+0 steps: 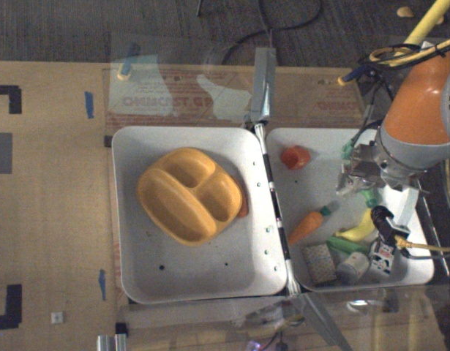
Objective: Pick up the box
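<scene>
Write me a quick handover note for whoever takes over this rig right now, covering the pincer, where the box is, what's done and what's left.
Pincer: hangs over the right bin, near its right side; I cannot tell its grip state from this view, and nothing is seen in it.
Box: what looks like a small speckled box lies flat near the right bin's front wall, beside a grey cylinder and below a carrot.
Left bin: holds a yellow divided plate.
Done: nothing yet; the box is not lifted.
Left: move the pincer toward the bin's front, down on the box, grasp and lift.
</scene>
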{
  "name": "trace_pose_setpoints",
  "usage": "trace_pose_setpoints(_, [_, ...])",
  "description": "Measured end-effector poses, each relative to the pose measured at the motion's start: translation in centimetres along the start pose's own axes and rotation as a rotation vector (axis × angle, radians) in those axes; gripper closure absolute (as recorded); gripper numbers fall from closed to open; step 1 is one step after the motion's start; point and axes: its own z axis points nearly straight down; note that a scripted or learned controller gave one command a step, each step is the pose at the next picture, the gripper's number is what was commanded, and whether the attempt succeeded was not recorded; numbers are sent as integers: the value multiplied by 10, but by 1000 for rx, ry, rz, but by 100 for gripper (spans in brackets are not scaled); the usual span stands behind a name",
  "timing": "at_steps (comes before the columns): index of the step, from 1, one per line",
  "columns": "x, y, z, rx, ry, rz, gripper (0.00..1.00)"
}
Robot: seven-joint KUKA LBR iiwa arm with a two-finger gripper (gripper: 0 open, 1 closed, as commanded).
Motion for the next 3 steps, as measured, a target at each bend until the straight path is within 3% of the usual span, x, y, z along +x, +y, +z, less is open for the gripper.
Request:
trace_pose_setpoints(1, [0,0,0,0,0,0,0])
trace_pose_setpoints(2, [-9,34,111,-11,1,122,0])
trace_pose_setpoints(3, [-45,38,111,-10,1,141,0])
